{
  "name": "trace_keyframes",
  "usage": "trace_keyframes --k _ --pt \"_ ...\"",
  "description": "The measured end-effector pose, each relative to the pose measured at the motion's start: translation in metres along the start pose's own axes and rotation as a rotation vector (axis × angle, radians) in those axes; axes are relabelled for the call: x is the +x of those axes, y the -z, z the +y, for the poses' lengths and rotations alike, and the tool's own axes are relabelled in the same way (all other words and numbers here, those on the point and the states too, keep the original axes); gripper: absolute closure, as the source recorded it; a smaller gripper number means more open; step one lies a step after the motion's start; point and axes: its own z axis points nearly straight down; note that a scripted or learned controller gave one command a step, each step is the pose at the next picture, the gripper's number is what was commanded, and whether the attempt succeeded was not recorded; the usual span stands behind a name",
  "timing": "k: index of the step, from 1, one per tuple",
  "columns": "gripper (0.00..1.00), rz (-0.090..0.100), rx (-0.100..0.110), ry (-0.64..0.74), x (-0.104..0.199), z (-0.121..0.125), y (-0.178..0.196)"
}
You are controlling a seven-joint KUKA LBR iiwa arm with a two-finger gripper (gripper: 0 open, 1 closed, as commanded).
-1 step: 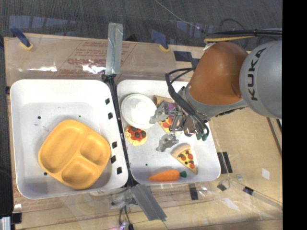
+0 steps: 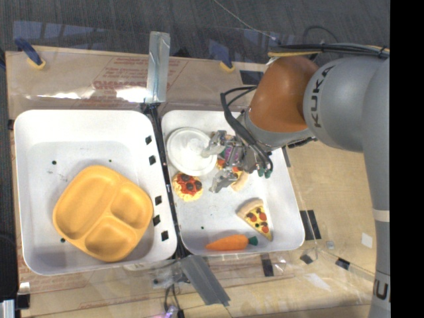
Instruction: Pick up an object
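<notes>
As the two-finger gripper (image 2: 224, 165) hovered low in the right bin (image 2: 291, 204), you couldn't tell how its jaws stood. Beneath it sat a small round tan toy biscuit (image 2: 238, 179): likely light, stiff and slick, best pinched across its edges.

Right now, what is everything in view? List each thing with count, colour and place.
Bins: two, white, side by side on the bench.
Divided plate: one, yellow-orange, in the left bin.
Bowl: one, white, top left of the right bin.
Toy tart: one, yellow with red and dark berries, just below the bowl.
Toy pizza slice: one, tan with red toppings, lower right of the right bin.
Toy carrot: one, orange with green top, along the right bin's front edge.
Arm: one, grey with orange band, over the right bin.
Gripper: one, beside the bowl.
</notes>
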Motion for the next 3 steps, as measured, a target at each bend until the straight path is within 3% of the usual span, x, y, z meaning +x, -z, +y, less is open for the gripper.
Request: trace_keyframes --k 1,2,3 --pt "0.00 0.012 -0.002 -0.015 0.028 -0.061 -0.040" --pt "0.00 0.010 -0.002 -0.019 0.076 -0.073 -0.039" --pt "0.00 0.009 0.000 0.226 -0.013 -0.063 -0.040"
